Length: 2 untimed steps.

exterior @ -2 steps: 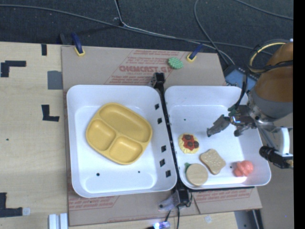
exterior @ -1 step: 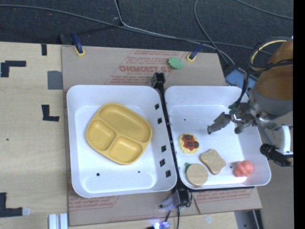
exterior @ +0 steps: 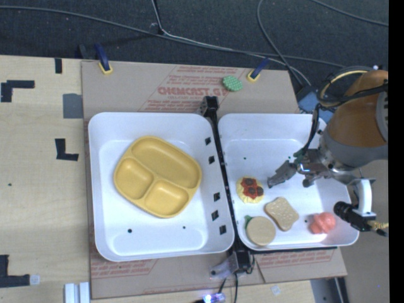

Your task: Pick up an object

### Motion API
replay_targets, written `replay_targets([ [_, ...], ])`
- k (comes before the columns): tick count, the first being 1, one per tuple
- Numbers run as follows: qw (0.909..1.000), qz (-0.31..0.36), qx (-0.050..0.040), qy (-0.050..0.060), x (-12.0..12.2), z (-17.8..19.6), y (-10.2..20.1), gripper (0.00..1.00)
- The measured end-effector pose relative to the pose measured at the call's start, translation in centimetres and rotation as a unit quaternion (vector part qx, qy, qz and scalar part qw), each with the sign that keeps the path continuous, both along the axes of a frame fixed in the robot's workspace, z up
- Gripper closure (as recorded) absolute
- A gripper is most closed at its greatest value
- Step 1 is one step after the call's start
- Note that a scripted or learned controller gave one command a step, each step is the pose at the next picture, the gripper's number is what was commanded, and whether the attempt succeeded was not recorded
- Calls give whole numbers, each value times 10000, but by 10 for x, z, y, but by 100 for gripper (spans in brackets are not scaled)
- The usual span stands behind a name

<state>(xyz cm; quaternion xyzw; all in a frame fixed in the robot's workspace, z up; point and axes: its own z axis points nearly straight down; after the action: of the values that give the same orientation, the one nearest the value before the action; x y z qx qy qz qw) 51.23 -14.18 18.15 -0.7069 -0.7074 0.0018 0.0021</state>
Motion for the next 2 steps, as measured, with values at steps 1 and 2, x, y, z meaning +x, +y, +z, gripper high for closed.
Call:
replay_targets([
  [1,10000,-4,1,2,-5,-48,-7,0],
  [2,10000,-1,-7,-28,-5,-97,-7,0],
])
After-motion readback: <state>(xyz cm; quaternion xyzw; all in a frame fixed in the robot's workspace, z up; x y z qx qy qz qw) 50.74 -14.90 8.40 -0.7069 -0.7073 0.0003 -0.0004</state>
